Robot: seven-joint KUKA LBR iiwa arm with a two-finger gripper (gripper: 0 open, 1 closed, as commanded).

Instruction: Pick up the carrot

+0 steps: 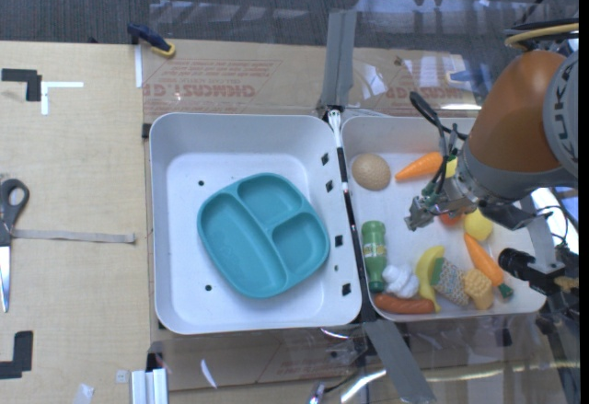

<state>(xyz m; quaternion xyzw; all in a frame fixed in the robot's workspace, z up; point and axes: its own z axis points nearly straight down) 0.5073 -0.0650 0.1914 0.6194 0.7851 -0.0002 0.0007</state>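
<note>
- Wooden bench (74,301) carries 2 white bins side by side: the left bin (161,236) holds a teal 3-compartment plate (262,235), and the right bin (368,131) holds toy food.
- 1 carrot (419,166) lies near the right bin's far wall, just beside a beige egg-shaped toy (371,171); a 2nd carrot (483,259) lies nearer the front.
- Gripper (425,212) hovers low between them, nothing visibly between its fingers; whether they are parted or closed, I cannot tell.
- Scissors (7,227) lie at the bench's left edge.

Teal divided plate (264,235) in left bin (161,236); scissors (7,236) on bench.
</note>
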